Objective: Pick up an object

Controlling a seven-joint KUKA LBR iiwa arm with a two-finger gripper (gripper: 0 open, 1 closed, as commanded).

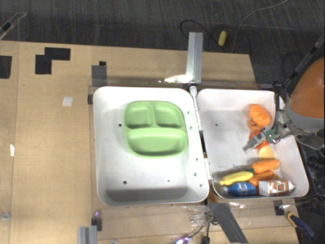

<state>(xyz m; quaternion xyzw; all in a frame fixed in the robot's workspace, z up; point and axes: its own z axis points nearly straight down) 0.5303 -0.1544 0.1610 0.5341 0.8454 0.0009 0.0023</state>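
My gripper (255, 141) hangs low in the right bin (223, 111), reaching in from the right edge. It sits just below an orange round object (259, 115) and right above a yellow-orange piece (265, 151), with a bit of red showing beside it. Whether it holds anything is unclear. Along the bin's front wall lie an orange carrot-like item (266, 165), a yellow banana (236, 177), a blue bottle (241, 189) and a white carton (275, 188).
The left bin (109, 151) holds a green divided plate (154, 127). The divider between the two bins runs near x 390. The left half of the right bin's floor is bare white. The arm's orange band (311, 93) looms at the right.
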